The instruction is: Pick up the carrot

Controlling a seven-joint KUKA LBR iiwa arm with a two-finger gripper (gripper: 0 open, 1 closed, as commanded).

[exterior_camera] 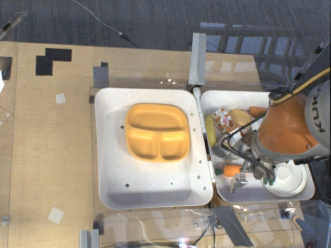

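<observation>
Looming over the right-hand shallow white bin (310, 192), the grey arm with its orange band (287, 130) stands highest in the scene and so closest to the overhead lens; its two-finger gripper (242, 177) hangs low in the front part of that bin; whether it is open or closed, and whether it has hold of anything, cannot be told from this angle.

Small orange carrot (231, 170) lies on the bin floor near the dividing wall, just beside the gripper's tip and apparently touching it; nothing shows it between the fingers, so it is recorded as not held. Behind it sit a red-and-white printed packet (222, 120), a yellow item (211, 129) against the wall, and a white round bowl (287, 182) to the arm's side.

Left-hand white bin (106, 154) carries a yellow three-compartment tray (156, 132).

Risks, in my judgement: the gripper sits off-centre on the carrot, so a closure may pinch one end and roll it away; the bin wall nearby leaves little room; the dangling cables (232, 146) could snag neighbouring goods.
</observation>
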